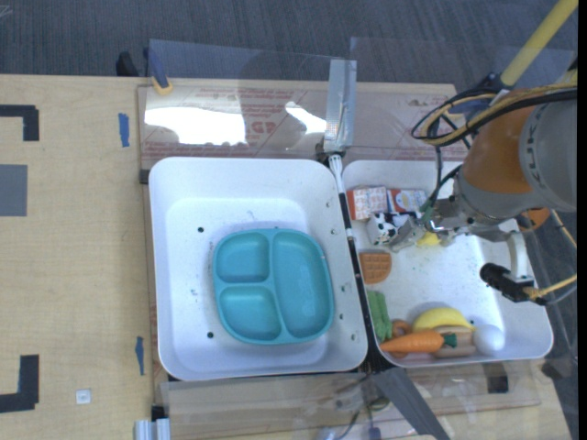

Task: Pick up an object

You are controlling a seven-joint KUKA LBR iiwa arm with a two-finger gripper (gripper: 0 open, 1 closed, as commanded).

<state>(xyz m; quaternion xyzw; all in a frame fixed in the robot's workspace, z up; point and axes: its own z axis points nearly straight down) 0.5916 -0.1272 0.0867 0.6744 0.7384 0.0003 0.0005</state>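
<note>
Robot arm [514,168] reaching into the right of two white bins on a wooden surface [69,273].

The pincer [415,232] sits low at about 10 o'clock in the right bin [527,324], beside a red-and-white carton [370,200] and a small black-and-white toy [385,230]; whether it is spread or pressed together cannot be told. Print on the carton is too small to read. At 6 o'clock in that bin lie a banana [442,318], a carrot [413,342], a green piece [378,312] and a white egg [490,338]; a tan round item [374,266] sits near the left wall. The left bin [183,200] holds a teal divided plate [272,285]. Behind it, red lettering on clear sheeting [275,128] is illegible.
</note>
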